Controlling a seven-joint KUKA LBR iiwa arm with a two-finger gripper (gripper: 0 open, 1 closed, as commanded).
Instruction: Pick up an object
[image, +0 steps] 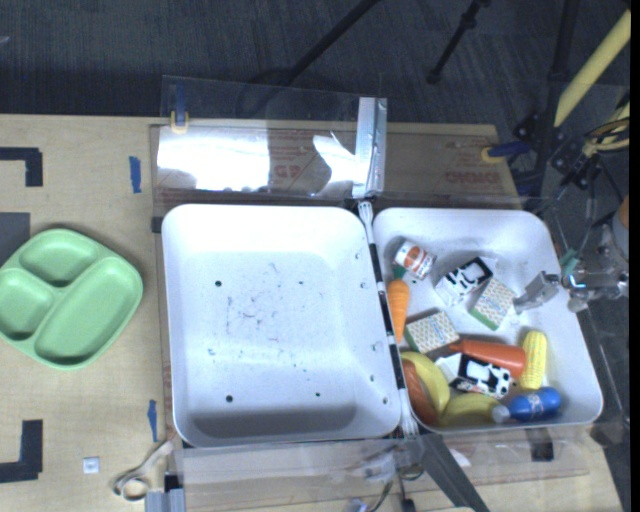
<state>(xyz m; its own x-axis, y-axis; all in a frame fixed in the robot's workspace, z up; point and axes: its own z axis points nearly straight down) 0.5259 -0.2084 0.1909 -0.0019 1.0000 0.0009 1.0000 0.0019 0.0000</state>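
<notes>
The right bin (560, 250) holds a heap of toy items. A small red-capped can (413, 259) lies at its back left, with an orange carrot (398, 305) below it. Nearby are a black-and-white patterned piece (465, 278), a green-and-white box (492, 303) and a tan speckled box (432, 330). Toward the front lie a red-orange sausage (492, 352), a corn cob (535, 358), a banana (445, 392) and a blue bottle (530, 404). My gripper (545, 288) hangs over the bin's right side, just right of the green-and-white box, and holds nothing that I can see.
The left bin (265, 320) stands beside the right one, sharing a middle rim. A green divided plate (68, 295) rests on the bench at far left. A clear plastic panel (265, 150) stands behind the bins. Stands and cables crowd the back right.
</notes>
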